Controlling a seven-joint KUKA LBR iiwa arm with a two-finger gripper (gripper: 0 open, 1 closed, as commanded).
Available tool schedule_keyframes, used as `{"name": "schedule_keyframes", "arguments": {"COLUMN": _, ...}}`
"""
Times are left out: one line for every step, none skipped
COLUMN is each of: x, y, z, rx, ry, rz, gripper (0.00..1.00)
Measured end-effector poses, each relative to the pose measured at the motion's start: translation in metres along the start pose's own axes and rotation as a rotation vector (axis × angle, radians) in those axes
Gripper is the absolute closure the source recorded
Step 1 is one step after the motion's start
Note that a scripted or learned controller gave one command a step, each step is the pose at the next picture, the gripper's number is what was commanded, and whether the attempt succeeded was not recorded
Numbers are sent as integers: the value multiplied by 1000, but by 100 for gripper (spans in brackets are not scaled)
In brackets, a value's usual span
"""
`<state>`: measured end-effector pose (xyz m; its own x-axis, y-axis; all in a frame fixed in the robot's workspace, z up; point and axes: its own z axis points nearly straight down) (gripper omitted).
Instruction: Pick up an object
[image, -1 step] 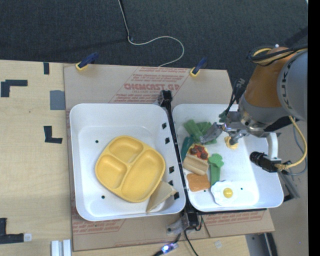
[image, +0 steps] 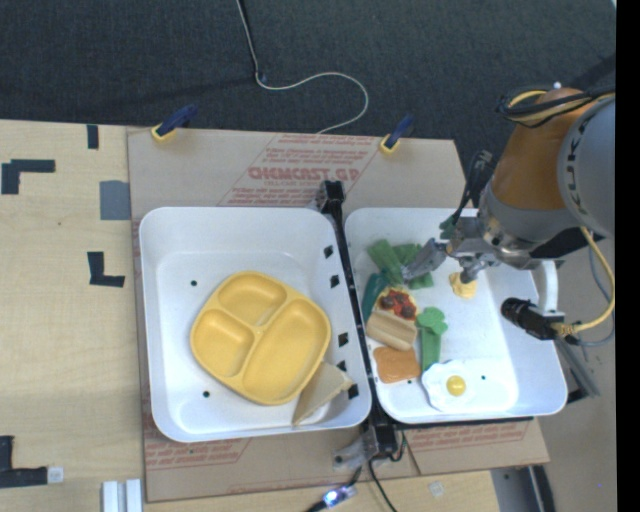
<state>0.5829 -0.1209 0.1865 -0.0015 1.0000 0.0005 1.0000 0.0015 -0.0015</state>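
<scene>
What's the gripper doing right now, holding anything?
Gripper: over the right bin; open or closed cannot be told, and nothing visibly held.

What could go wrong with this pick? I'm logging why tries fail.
The toy foods are packed close: the pizza slice touches the green pieces, so a grasp may drag neighbours. The fried egg lies flat, so fingers may slide over it. The gripper hangs near the bin's back wall.
</scene>
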Motion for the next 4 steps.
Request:
{"name": "schedule_keyframes", "arguments": {"x": 7, "y": -5, "z": 63, "rx": 6, "ry": 0, "rz": 0, "gripper": 0}}
{"name": "schedule_keyframes", "arguments": {"x": 7, "y": -4, "z": 102, "rx": -2, "ry": -4, "rz": 0, "gripper": 0}}
{"name": "schedule_keyframes", "arguments": {"x": 7, "y": -2, "z": 88, "rx": -9, "ry": -4, "rz": -1, "gripper": 100}}
{"name": "schedule_keyframes", "arguments": {"x": 8, "y": 0, "z": 25, "rx": -6, "ry": -1, "rz": 0, "gripper": 100}}
